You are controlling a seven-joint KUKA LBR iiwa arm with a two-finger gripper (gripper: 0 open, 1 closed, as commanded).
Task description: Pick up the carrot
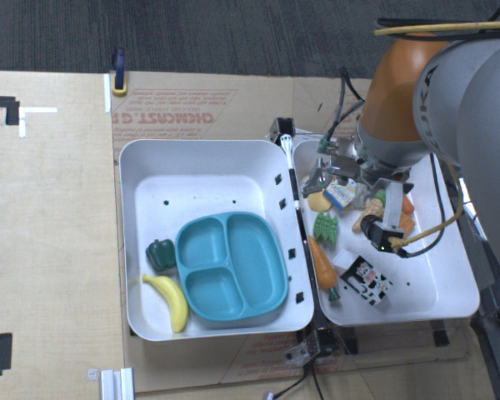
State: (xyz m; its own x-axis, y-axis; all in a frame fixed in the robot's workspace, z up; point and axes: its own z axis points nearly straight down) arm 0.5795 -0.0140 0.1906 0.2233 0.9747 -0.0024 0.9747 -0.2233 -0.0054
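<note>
**Plastic, Cardboard, Painted Metal**

Both bins [202,152] look smooth white plastic, faintly glossy. The teal tray [233,265] is matt plastic. The carrot [322,265] and banana [172,298] look like smooth plastic. Worktop [50,248]: pale wood-like; cardboard [175,115] matt.

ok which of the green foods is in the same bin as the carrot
The broccoli, just above the carrot in the right bin. The green pepper sits in the left bin, beside the banana.

Bright even light, soft shadows (slightly grainy)
</note>
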